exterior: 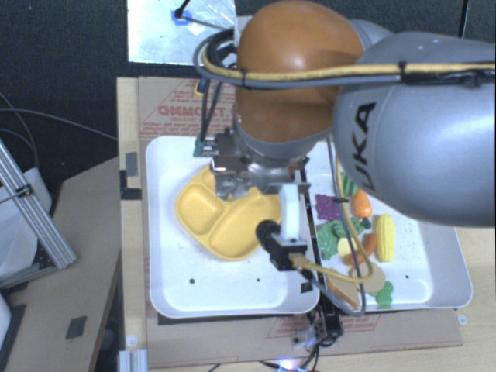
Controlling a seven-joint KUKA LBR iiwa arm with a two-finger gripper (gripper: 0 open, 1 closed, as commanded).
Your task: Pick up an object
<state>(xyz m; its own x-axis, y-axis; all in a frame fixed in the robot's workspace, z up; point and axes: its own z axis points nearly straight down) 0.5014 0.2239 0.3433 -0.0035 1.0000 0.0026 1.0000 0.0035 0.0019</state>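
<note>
Yellow plastic, moulded into shallow compartments, made up the tray point(221, 219) lying in the left bin point(167, 285). It looked light, stiff and glossy, so probably slippery on its rounded humps; I judged a thin raised rim the best place to pinch it. The hand point(232, 173) hung right over the tray's upper edge, though the arm's point(403, 138) bulk hid its tips, so I could not tell whether it was released or clenched. Small toy vegetables point(364, 239) sat in the right bin point(446, 285). Writing was sparse: "UKA" on the grey arm, and red "CHEMC…" print on the cardboard point(174, 111) under the bins.
</note>
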